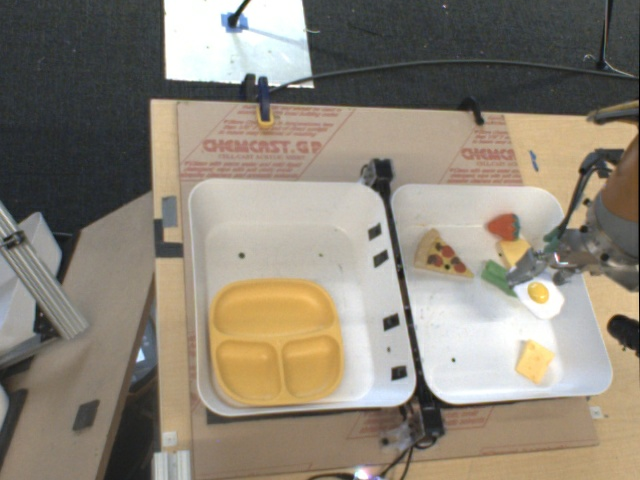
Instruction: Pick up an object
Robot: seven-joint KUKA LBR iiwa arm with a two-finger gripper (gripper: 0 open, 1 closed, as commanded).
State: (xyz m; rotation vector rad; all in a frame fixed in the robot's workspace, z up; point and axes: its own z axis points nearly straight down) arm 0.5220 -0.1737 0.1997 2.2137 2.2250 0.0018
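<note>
Plastic toy food, right bin (600, 368), near to far: cheese wedge (535, 361), fried egg (542, 295), pizza slice (441, 254), strawberry (505, 226). We judge all light, stiff, slick; grip the egg across its rim. Gripper (530, 271) poised just above the egg; we cannot tell its finger state

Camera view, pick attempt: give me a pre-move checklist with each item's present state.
1. Gripper over the right bin: ok.
2. Toys within its reach, namely fried egg, green piece, small yellow wedge: ok.
3. Something held between its fingers: cannot tell.
4. One toy singled out from that tight cluster: not ok.
5. Pizza slice and cheese block lie apart: ok.
6. Yellow tray sits in the left bin: ok.
</note>
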